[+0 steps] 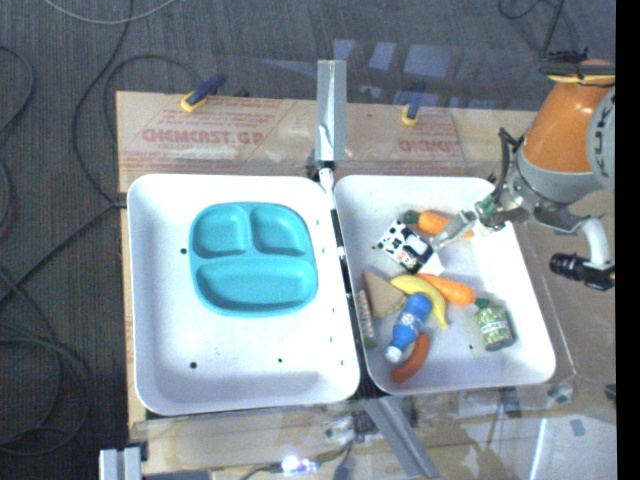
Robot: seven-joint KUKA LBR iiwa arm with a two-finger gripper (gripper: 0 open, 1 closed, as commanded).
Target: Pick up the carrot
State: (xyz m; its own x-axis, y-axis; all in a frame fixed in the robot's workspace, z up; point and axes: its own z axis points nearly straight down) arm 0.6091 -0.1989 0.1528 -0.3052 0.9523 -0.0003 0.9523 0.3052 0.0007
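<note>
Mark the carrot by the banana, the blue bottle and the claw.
carrot (450,290), camera view, mid body.
blue bottle (410,323), camera view, label.
claw (468,223), camera view, between fingertips.

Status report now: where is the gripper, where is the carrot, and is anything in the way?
Gripper low in right bin, beside upper carrot. Second carrot mid-bin, against banana. Black-and-white toy close by.
</note>
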